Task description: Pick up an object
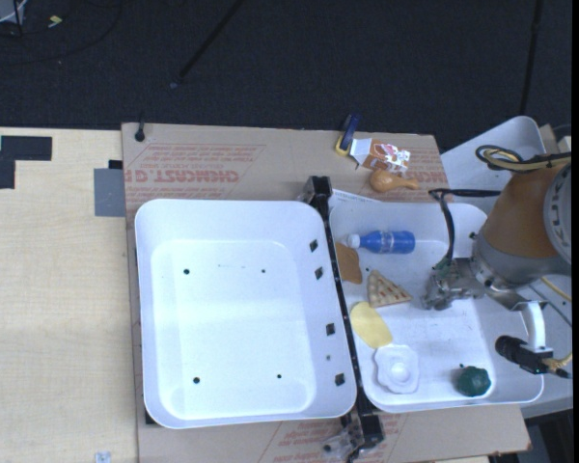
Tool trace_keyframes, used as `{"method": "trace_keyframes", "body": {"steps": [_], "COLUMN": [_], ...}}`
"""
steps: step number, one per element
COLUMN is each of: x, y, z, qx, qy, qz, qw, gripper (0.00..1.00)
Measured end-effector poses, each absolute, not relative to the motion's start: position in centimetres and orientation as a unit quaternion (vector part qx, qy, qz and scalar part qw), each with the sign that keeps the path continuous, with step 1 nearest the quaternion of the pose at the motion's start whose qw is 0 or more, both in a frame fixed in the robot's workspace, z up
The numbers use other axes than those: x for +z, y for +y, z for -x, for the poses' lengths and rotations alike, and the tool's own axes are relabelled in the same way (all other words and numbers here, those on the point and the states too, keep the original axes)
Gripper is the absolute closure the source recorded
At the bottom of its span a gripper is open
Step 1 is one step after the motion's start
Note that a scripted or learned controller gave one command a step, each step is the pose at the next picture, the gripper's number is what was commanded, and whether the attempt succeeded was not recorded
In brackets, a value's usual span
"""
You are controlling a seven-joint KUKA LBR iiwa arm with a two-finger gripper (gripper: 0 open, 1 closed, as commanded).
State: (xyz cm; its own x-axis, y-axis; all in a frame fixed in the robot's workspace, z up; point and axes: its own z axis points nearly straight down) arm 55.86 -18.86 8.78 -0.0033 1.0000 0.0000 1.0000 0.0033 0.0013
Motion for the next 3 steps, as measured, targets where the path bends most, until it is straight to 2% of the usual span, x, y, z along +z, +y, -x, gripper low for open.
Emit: {"method": "trace_keyframes", "body": {"steps": [1, 2, 3], "x": [21.3, 18.4, 23.6], "y": [-15.3, -20.8, -18.7], "z": [-62.7, -53.6, -57.8], "qx": [0.0047, -0.003, 0.0013], "qy": [0.71, 0.705, 0.708], "qz": [-0.705, -0.71, -0.706], "qw": [0.006, -0.003, 0.002], "gripper": [1.0, 1.0, 1.0]}}
